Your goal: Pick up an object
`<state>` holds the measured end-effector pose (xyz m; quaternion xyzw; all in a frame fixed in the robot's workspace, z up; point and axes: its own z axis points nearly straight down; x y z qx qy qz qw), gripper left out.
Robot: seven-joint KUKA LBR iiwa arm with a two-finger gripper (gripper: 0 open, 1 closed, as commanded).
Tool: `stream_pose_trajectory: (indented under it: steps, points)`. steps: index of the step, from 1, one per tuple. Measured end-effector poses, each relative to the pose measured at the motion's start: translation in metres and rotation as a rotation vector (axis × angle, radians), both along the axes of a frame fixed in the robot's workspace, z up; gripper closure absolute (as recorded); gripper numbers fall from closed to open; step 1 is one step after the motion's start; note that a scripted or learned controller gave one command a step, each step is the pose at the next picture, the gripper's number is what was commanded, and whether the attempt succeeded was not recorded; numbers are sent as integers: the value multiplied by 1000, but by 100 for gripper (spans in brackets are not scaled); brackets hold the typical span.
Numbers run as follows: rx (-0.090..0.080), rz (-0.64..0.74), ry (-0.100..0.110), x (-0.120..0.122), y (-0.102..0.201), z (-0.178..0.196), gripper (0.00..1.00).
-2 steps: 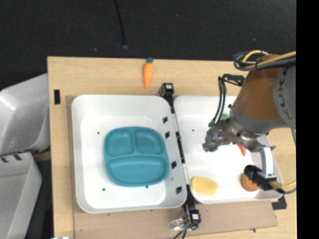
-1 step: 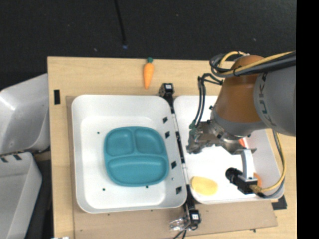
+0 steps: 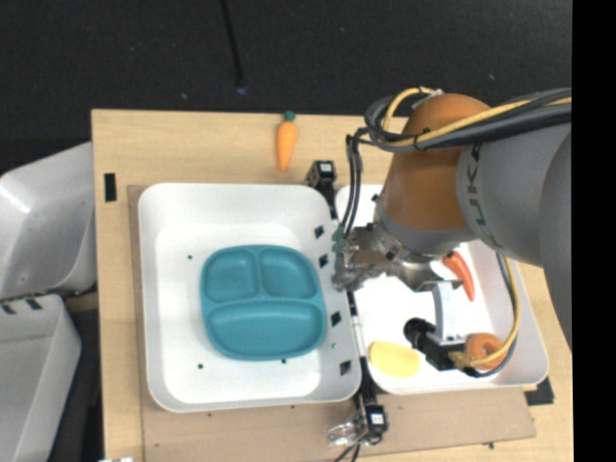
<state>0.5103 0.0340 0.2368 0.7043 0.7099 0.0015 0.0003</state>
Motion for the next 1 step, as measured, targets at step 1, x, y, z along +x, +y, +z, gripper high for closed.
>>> stream_pose_trajectory:
  steps: [1]
  points:
    - [0,0,2,-3,55,3,100]
